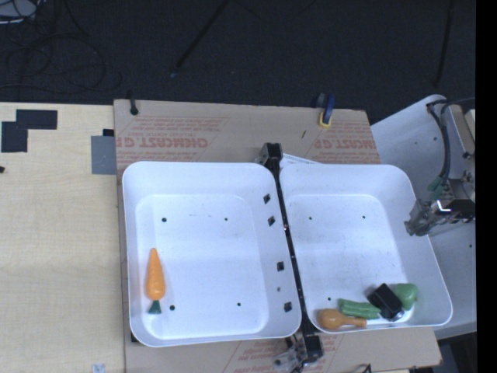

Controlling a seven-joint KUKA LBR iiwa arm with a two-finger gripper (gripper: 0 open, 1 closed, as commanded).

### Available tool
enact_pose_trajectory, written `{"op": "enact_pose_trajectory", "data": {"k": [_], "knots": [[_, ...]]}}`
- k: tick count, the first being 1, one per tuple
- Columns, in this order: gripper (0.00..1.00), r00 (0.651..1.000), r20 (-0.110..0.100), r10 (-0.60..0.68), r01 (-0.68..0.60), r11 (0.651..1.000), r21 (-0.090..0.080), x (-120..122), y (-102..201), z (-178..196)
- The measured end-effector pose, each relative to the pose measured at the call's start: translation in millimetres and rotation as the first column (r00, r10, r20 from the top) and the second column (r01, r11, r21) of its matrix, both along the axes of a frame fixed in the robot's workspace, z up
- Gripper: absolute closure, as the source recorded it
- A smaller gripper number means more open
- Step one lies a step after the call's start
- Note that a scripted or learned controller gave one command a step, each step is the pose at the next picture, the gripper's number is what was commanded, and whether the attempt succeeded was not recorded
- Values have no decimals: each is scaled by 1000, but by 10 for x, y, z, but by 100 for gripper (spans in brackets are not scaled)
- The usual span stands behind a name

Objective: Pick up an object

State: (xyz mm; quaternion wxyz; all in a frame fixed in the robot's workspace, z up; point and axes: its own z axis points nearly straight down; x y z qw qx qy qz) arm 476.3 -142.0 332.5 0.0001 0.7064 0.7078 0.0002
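— Looking down from the fixed camera: what is lying in the left bin [132, 208]?

— An orange toy carrot [154, 277] is lying near the left wall, towards the front left corner, its green stub pointing at the front edge. It is sitting well apart from everything else.

— And the right bin [423, 208]?

— Four things are crowding its front edge, towards the front right corner. A black block [385, 300] is resting tilted against a pale green rounded piece [406, 293], which is sitting closest to the corner. A darker green elongated piece [357, 309] is lying just left of the block, touching it. A tan pear-like shape [338, 320] is lying against the front rim, just beside the dark green piece.

— Where is the gripper [423, 220] sitting?

— It is hanging outside the right bin, just past the middle of its right edge, over the pale bench surface, with the arm running off to the right. Nothing is showing between its fingers, and whether they are spread or closed I cannot tell at this size
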Motion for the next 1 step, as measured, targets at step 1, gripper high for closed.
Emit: {"op": "enact_pose_trajectory", "data": {"k": [1], "knots": [[100, 1000, -16, -2, 3, 1000, 4, -30, 81, -1331]]}}
